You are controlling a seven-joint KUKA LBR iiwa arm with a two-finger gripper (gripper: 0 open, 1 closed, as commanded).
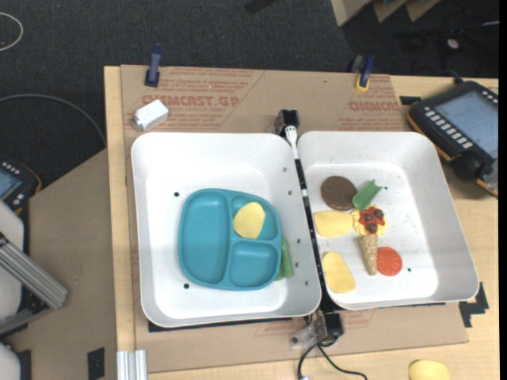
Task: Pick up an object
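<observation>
The pickable things are mostly in the right bin, bunched toward its left half. There is a brown disc with a green leaf piece just beside it. Below them a pale yellow slab touches a toy cone, whose point ends next to a red disc. A second yellow slab sits nearest the front wall.

They lie loose and flat, so I judge they were simply scattered there for me to try, not arranged. The red disc and the lower yellow slab have the most bare floor around them. The cone is hemmed in by the upper slab on one side.

In the left bin a teal divided plate holds one yellow oval in its upper right compartment. A green sliver is wedged between the plate's edge and the bin wall, which looks like an awkward spot to reach into.

Whether my fingers are apart or together I cannot tell, and nothing is lifted yet. All the pieces look thin and low, so I would come straight down and close across a narrow side.

Outside the bins, on the cardboard, rests a small white block.
</observation>
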